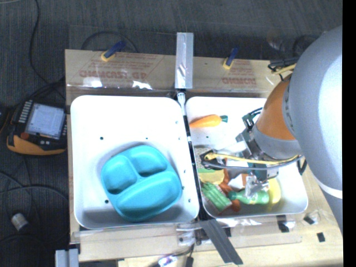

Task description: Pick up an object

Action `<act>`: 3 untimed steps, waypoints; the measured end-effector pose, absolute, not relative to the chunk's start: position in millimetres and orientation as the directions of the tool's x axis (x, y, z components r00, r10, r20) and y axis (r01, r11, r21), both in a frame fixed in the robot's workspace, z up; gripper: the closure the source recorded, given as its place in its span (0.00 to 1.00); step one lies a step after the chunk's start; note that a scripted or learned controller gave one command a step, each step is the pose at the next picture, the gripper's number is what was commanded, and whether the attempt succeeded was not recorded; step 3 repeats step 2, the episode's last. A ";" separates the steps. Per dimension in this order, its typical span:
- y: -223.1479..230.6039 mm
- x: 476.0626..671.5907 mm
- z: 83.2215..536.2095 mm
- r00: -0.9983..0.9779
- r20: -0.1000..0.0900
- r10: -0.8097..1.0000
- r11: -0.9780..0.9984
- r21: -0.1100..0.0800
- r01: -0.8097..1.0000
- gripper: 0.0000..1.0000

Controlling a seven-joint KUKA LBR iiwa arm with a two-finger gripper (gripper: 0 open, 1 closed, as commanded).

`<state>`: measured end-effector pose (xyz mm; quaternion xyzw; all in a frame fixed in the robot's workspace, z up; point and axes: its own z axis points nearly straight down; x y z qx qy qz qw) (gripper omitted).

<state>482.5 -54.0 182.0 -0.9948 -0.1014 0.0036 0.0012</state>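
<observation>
My gripper (256, 191) reaches down into the right bin (295, 203), over a heap of small toys at its near side. Under and around it lie a green ridged piece (214, 197), a yellow piece (273, 192) and small red-orange bits (227, 182). An orange carrot-like toy (205, 121) lies apart at the bin's far left corner. Whether anything sits between the gripper's tips cannot be made out. The left bin (89, 121) bears a blue sectioned plate (141, 179).
The grey arm with its orange band (275, 121) covers the right bin's right side. A metal divider (184, 65) stands between the bins at the back. A handheld device (39, 127) lies on the floor to the left.
</observation>
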 end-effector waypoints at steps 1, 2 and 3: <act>-109.1 483.2 276.2 0.980 -0.006 0.199 -0.980 0.001 0.199 0.00; -4.6 489.1 181.8 0.976 -0.006 0.216 -0.976 0.000 0.216 0.00; -4.6 489.1 181.8 0.976 -0.006 0.216 -0.976 0.000 0.216 0.00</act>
